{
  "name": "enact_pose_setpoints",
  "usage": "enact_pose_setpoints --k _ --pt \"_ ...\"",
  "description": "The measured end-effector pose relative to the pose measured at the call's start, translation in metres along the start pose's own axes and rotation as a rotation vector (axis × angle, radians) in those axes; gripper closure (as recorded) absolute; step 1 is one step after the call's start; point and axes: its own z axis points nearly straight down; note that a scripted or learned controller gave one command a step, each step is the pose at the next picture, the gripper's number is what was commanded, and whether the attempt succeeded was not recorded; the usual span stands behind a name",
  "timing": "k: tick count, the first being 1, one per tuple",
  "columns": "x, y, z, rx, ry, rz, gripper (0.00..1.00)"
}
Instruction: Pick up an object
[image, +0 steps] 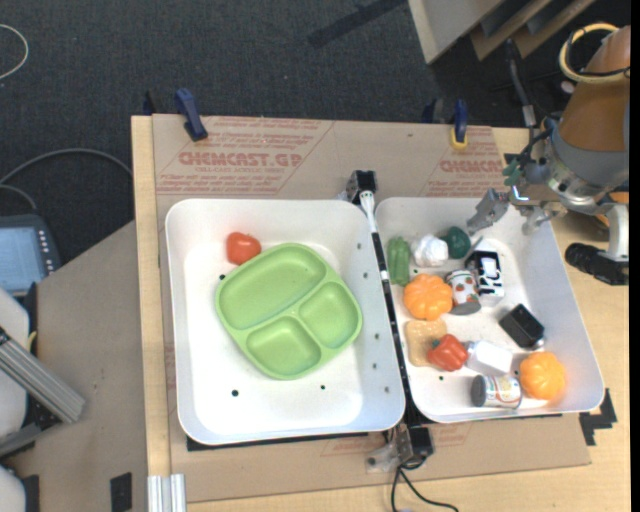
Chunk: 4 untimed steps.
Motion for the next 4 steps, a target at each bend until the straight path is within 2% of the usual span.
enact_pose_setpoints --k 1,2,3,4 --pt "0.06 -0.07 -0.019 0.005 0.004 -0.003 0.0" --pt "0.043 -0.144 -0.247 -0.019 -0.004 0.001 0.0" --pt "0.115 -0.154 -0.231 0.002 0.001 -0.007 0.0" --pt "0.111 -0.152 -0.241 0.001 -0.003 -0.001 1.0"
